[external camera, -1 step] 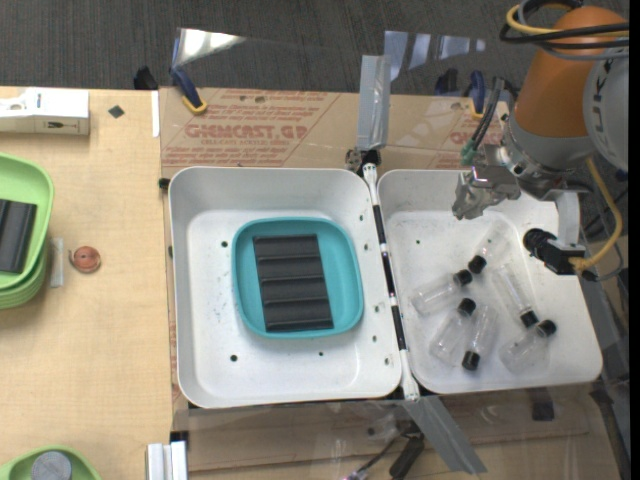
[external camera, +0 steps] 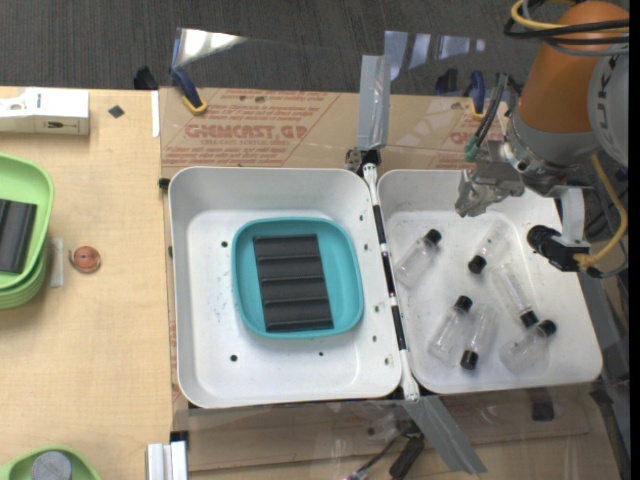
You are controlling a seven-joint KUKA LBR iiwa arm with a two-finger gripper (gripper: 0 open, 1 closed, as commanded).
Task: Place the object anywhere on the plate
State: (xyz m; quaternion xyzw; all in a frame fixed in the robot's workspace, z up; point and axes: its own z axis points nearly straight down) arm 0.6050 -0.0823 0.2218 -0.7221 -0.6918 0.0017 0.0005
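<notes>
Vials (external camera: 470, 308) in right bin (external camera: 570, 368), plate (external camera: 297, 276) in left bin (external camera: 200, 348)

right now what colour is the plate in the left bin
Teal plate, with a dark ribbed insert in its middle; the camera view shows it plainly.

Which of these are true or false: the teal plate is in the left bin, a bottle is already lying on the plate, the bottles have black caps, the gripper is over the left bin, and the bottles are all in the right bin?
1. The teal plate sits in the left bin. True.
2. A bottle is already on the plate. False: the plate carries a dark ridged insert and no bottle.
3. The clear bottles have black caps. True.
4. The gripper is over the left bin. False: it is above the back of the right bin.
5. All the bottles lie in the right bin. True.
</notes>
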